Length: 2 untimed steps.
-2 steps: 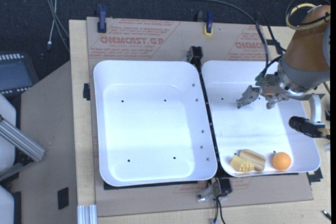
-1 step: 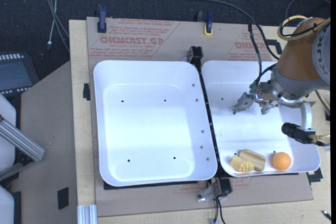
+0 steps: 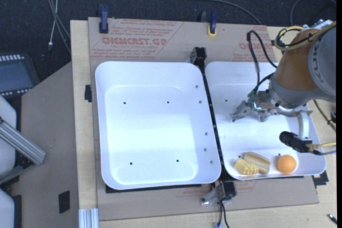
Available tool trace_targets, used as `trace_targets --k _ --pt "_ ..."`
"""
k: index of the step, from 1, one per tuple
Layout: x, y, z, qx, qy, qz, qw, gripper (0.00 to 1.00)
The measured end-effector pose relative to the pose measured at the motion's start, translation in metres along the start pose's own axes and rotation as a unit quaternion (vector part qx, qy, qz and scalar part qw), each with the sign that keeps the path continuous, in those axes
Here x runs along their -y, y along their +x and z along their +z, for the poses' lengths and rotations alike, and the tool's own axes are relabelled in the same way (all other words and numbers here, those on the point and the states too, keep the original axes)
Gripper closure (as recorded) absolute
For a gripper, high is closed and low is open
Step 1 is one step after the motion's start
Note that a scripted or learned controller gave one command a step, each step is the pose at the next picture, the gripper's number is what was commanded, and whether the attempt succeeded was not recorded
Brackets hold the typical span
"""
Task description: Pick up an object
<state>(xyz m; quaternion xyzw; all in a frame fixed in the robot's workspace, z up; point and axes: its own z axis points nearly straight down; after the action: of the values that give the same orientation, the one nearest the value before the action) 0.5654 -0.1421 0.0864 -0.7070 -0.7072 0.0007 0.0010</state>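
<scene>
Arm [image 3: 307, 69] cut off by the right edge, far right part of the right bin [image 3: 235, 80] hidden beneath it, pincer [image 3: 247, 109] fingers too small to be told apart, counter [image 3: 144, 34] lettering blurred, partly unreadable

Grey arm [image 3: 315, 69] entering from the right, orange band above wrist, gripper [image 3: 243, 110] low, angled left.

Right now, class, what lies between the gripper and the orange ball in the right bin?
In the camera view, only bare white bin floor separates the gripper from the orange ball.
</scene>
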Motion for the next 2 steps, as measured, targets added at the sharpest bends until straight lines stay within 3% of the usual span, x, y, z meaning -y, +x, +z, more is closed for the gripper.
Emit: trace_targets --k 1,2 --pt "-0.001 0.000 -0.012 0.000 -0.002 0.000 1.0000 1.00" --pt "-0.003 -0.001 -0.075 0.001 -0.004 0.000 1.0000 1.00"
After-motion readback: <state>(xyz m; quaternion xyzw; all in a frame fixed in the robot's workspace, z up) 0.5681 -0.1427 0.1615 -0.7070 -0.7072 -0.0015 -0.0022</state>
